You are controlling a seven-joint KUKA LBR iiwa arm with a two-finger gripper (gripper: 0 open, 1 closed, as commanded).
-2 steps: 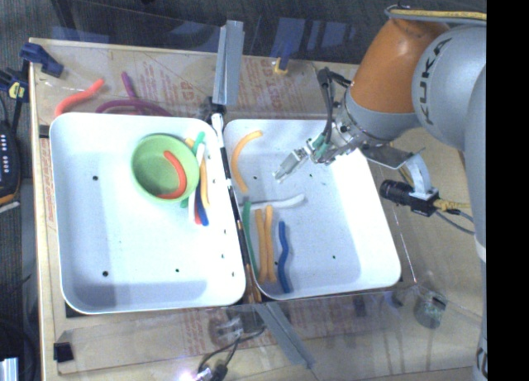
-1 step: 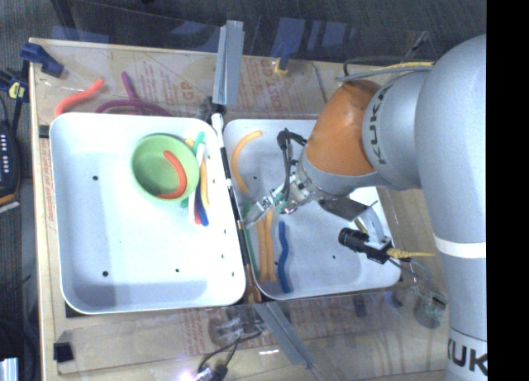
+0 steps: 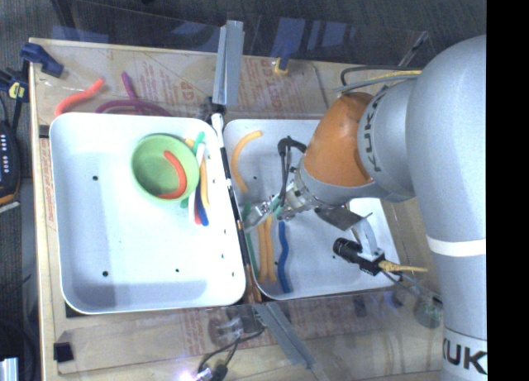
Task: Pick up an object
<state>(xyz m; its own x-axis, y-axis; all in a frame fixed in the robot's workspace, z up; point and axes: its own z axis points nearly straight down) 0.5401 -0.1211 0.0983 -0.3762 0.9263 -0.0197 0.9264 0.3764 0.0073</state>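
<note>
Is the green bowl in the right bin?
No, the green bowl sits in the left bin, with a red strip curled inside it.

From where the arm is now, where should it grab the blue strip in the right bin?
Probably the blue strip's lower half, from straight above. It lies flat and lengthwise near the right bin's left wall, with an orange strip close on its left, so close across its narrow width, where there is open floor to its right.
</note>
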